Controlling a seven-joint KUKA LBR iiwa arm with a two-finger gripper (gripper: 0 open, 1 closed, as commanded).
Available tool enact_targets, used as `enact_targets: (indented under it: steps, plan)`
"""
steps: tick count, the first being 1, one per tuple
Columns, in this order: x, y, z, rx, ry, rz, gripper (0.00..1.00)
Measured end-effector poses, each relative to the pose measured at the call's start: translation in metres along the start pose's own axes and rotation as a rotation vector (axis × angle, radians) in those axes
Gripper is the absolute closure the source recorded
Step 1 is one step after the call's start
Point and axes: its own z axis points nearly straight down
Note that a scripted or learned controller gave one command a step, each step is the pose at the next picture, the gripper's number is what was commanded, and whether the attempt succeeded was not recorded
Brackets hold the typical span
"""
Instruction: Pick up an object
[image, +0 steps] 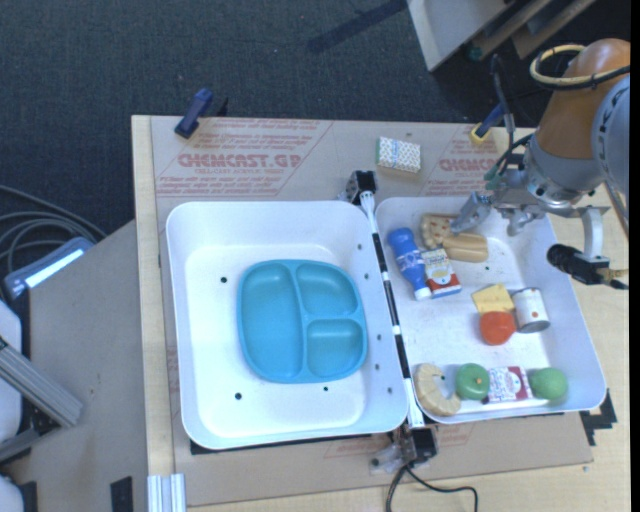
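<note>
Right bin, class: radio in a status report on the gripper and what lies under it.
Gripper low over right bin, far end. Bread roll just beneath, not gripped. Cracker and blue bottle crowd close beside it.

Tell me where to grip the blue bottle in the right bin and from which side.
Grip the blue bottle across its mid-body, coming straight down. It lies flat, long axis running up-down in the view, so fingers should likely close across its width; the red-and-white packet crowds its lower right.

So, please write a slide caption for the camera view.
Grey robot arm reaches over cluttered right white bin; blue divided tray lies in the left.
</note>
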Motion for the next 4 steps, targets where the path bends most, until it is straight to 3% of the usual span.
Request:
enact_targets:
  steps: [1,2,3,4]
  plan:
    - [0.011,0.002,0.056,-0.008,-0.002,0.001,0.0]
    - [0.043,-0.05,0.049,0.002,0.0,0.001,0.0]
    - [0.051,-0.01,0.06,0.001,-0.006,0.002,0.0]
    - [0.051,-0.008,0.048,-0.005,-0.008,0.002,1.0]
